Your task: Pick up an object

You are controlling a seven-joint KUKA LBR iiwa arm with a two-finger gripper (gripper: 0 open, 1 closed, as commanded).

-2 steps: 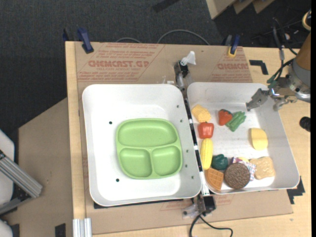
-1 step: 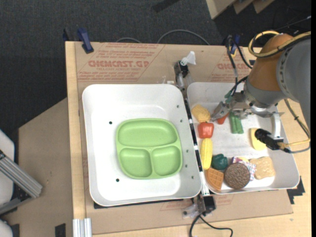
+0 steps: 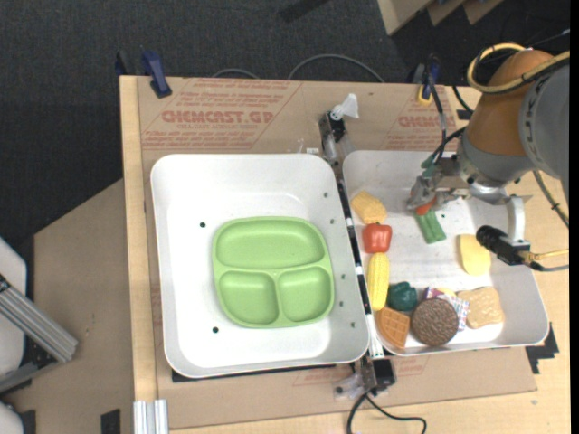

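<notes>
Nearest the camera, well forward of the tool [image 3: 432, 195], along the front wall of the right bin [image 3: 398, 165]: an orange waffle piece [image 3: 393, 326], a brown round cookie [image 3: 435, 321] touching it, then a pale cracker [image 3: 484, 306], with a bit of coloured wrapper [image 3: 450, 298] between cookie and cracker. Just behind the waffle, a dark green lump [image 3: 402, 295] and an upright ear of corn [image 3: 377, 280]. Farther back, a red pepper [image 3: 377, 237] and a yellow piece [image 3: 368, 208] by the bin's left wall, both left of the tool and apart from it. On the other side, nearer the camera than the tool, a pale yellow wedge [image 3: 473, 254]. Directly below the tool, a small green block [image 3: 432, 227], lying at a slant on the bin floor, its red-tipped far end right at the tool; touching or merely close, cannot tell. Clenched or released, likewise cannot tell from this angle. Well to the left, in the left bin [image 3: 181, 197], a light green divided plate [image 3: 271, 271]. Under both bins, the table [image 3: 145, 333], with a printed cardboard sheet [image 3: 226, 116] farthest back.
</notes>
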